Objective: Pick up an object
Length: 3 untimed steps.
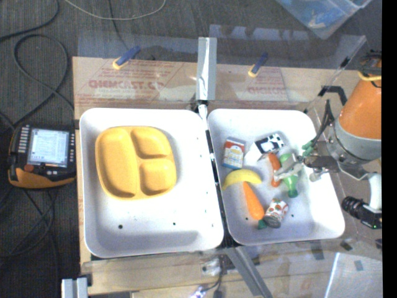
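While the grey arm reaches in from the right, its gripper (296, 166) hangs low over the right bin (322, 219), beside a green toy (289, 177); whether it is wide or narrow I cannot tell. Scattered in that bin lie a banana (242, 177), a carrot (252, 201), a small carton (234, 153), and a black-and-white toy (270, 143). Left of it, the other bin (149, 228) holds a yellow divided tray (136, 161).

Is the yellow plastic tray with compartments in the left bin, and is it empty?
Yes. The yellow compartment tray lies flat in the left white bin, and its three compartments hold nothing.
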Available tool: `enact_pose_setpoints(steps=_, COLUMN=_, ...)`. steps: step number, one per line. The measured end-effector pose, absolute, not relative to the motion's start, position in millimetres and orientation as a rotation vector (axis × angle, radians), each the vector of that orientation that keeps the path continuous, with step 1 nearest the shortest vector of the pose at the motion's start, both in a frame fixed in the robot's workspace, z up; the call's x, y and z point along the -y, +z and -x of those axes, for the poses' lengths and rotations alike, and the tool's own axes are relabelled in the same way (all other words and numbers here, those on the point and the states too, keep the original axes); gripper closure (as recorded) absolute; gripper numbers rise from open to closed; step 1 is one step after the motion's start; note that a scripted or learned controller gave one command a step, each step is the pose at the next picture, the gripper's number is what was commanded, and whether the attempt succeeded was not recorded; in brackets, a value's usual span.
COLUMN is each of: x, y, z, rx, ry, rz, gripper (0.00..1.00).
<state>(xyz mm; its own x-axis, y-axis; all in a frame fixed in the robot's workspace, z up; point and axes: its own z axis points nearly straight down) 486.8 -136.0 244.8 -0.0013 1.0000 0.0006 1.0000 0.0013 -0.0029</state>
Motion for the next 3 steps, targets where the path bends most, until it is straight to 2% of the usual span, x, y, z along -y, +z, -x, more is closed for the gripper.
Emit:
enact_pose_setpoints(steps=1, x=146, y=94, z=-510.4, rx=2.124, ry=-0.001, rz=2.316, gripper=0.00)
enact_pose_setpoints(steps=2, x=111, y=92, z=-491.9, rx=2.209, ry=-0.014, rz=2.266, gripper=0.00)
enact_pose_setpoints(steps=3, x=108, y=101, z=-492.5, rx=2.206, ry=-0.018, rz=2.262, gripper=1.00)
